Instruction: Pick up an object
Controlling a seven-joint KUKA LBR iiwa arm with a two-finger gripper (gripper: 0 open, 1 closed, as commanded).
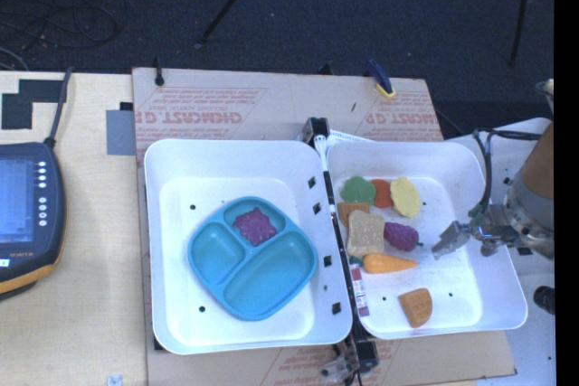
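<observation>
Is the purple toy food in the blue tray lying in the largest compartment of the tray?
No, the purple toy food lies in a small upper compartment of the blue tray.

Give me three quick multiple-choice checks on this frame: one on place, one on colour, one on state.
1. Where is the purple toy?
A. on the blue plate
B. on the bench
C. on the gripper

2. What colour is the long toy under the bread slice?
A. blue
B. orange
C. white

3. How does the gripper stand?
A. over the right bin
B. over the left bin
C. off the bench

Key: 1 A, the purple toy lies in a compartment of the blue plate. 2 B, the carrot is orange. 3 A, the gripper is over the right bin.
</observation>
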